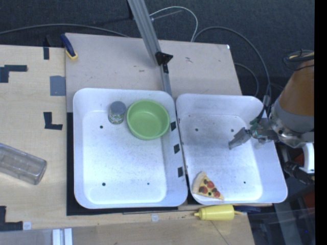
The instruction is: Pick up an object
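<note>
My gripper [239,138] hangs over the right part of the right bin [219,103], above bare white floor, with nothing seen in it. A toy pizza slice [207,186] lies in that bin's front left corner, well away from the gripper. In the left bin [87,152], a green bowl [147,119] sits at the back right. A small jar with a grey cap [117,112] stands just left of the bowl, touching or nearly touching it.
A yellow squeeze bottle [217,212] lies on the bench just in front of the right bin. A clear plastic box [19,163] lies far left. A slanted metal pole [145,27] comes down to the back of the gap between the bins. Cables run behind.
</note>
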You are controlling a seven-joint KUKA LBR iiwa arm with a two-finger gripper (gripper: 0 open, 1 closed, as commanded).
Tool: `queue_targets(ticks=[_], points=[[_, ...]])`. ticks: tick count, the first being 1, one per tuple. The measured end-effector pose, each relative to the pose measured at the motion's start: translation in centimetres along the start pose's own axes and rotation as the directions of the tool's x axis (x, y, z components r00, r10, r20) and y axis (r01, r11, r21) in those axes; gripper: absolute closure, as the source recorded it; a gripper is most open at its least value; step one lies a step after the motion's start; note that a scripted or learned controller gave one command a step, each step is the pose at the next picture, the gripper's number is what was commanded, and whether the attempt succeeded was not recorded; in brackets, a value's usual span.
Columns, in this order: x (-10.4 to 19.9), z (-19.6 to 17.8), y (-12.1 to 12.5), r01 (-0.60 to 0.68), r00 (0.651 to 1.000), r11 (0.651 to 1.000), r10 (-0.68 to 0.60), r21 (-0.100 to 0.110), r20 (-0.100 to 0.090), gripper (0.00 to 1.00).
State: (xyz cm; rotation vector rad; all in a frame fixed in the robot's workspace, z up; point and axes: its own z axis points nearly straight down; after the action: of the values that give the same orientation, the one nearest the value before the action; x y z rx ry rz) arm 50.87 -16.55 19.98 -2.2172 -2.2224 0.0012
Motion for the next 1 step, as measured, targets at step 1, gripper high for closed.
queue_targets(ticks=[1], points=[[-0.02, -0.01, 0.00, -0.001, 1.000, 1.000, 0.001, 0.000, 0.000, 0.00]])
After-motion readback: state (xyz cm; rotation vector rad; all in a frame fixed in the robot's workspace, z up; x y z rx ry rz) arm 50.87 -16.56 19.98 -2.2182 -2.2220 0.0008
